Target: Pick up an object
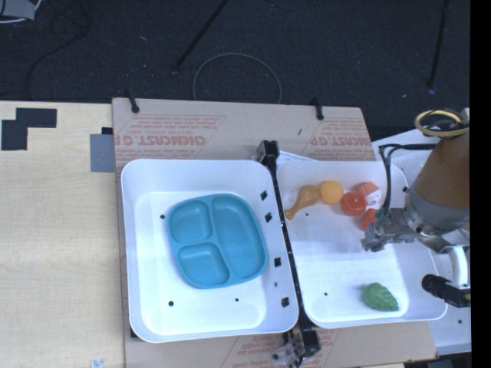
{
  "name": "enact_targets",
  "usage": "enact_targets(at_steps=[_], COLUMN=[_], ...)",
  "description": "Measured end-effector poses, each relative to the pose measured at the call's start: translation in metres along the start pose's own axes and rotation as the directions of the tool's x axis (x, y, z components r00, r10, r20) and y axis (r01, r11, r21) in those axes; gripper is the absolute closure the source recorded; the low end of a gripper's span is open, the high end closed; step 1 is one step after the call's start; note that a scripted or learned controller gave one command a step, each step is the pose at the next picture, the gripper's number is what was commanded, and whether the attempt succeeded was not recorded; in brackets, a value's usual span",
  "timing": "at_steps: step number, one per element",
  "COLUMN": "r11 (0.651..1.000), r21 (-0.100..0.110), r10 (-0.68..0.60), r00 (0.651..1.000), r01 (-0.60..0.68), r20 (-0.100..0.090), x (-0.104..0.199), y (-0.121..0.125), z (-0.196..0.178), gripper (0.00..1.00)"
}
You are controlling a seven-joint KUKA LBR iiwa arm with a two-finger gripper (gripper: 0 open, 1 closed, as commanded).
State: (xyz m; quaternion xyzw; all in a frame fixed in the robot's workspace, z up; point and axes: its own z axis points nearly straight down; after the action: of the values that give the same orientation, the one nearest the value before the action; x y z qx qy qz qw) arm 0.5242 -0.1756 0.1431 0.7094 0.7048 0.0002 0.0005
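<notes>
At the right of the frame the gripper [374, 240] hangs low over the right bin [337, 309], close to that bin's right wall, with the grey arm and its orange band rising behind it toward the right edge. How far its fingers are parted cannot be told from this slant, since they show as a small dark grey cluster with no clear gap, and nothing can be seen between them. Just above and left of the gripper lies a red piece [368, 219], very near the fingers, though whether it touches them is unclear. Next to that, toward the upper part of the bin, sit a round red-orange object [354, 203] and a small orange and white item [370, 191] against the bin's far right corner. Left of these is a yellow-orange ball [331, 192], and just beside it an elongated tan object [302, 201] lies slanted toward the divider between the bins. In the lower right of the same bin, well apart from the gripper, rests a green leafy-looking object [380, 297]. Across the divider, the left bin [146, 282] holds a blue plate [218, 240] with three compartments, lying flat near its middle. Both bins stand on a cardboard sheet [199, 129] on the bench.
</notes>
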Motion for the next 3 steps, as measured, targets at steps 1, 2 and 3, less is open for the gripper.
enact_targets(at_steps=[1,2,3], r11=[1.0,1.0,1.0], r21=[-0.002,-0.002,0.005], r10=[-0.008,-0.008,-0.01], r00=[1.0,1.0,1.0], r01=[0.008,0.008,0.01], r20=[0.0,0.0,-0.003], x=[0.004,0.006,0.056], y=[-0.006,0.005,-0.001], z=[-0.059,-0.109,-0.095], gripper=[1.0,1.0,1.0])
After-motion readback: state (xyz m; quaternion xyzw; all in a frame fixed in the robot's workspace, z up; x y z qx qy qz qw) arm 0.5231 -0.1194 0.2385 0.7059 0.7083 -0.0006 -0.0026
